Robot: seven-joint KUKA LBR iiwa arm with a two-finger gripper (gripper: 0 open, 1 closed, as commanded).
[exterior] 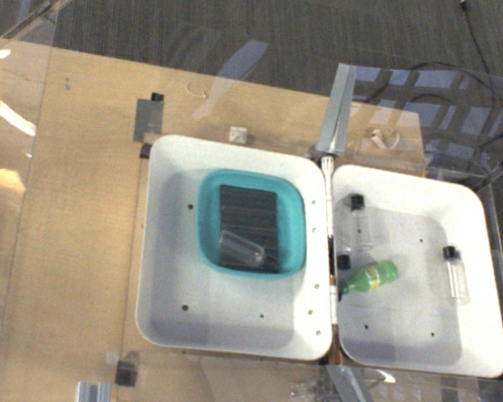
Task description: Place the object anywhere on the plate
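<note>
Within the left bin [160,312], the teal plate [297,217] carried a dark pad [248,213] and a clear cup [242,250] lying on its side — on the plate's near part. Right bin [479,351] held a green bottle [371,277] and two clear vials [455,273] — well apart.

Wooden bench [55,244], dark ribbed carpet floor [211,9], glare at left

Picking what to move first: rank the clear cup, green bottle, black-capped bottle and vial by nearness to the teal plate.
1. Clear cup, on the teal plate.
2. Green bottle and black-capped bottle, right bin's left side: too close to call.
3. Vial, right bin's right side.
</note>
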